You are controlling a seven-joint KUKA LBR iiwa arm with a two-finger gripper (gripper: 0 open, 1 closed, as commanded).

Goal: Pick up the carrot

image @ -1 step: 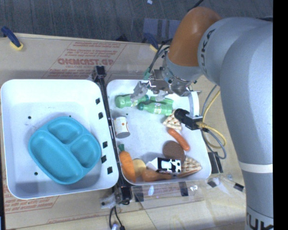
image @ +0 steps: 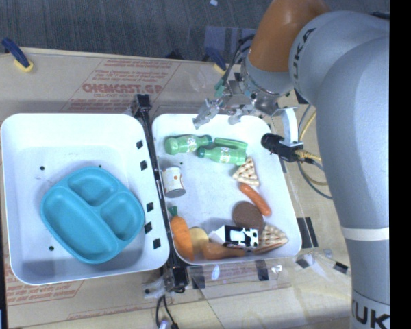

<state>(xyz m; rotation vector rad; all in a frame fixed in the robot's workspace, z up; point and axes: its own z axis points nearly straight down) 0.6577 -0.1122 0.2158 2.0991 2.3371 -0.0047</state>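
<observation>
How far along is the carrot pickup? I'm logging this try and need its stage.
Early stage; nothing looks done yet. The carrot lies untouched in the right bin's near-left corner, beside other toy food. In hand: the claw hangs open over that bin's far edge, above the green bottles, holding nothing. Left: move to the carrot, descend, close on it and lift.

Brown cardboard-covered bench (image: pixel 109 81) with red print, seen at a slant. Two shallow white bins directly on it, side by side and touching along a black clipped seam: left bin (image: pixel 27 136), right bin (image: pixel 288 204). Blue-and-yellow clamp (image: pixel 17 55) at far left corner. Cables (image: pixel 315 170) trailing off right edge.
</observation>
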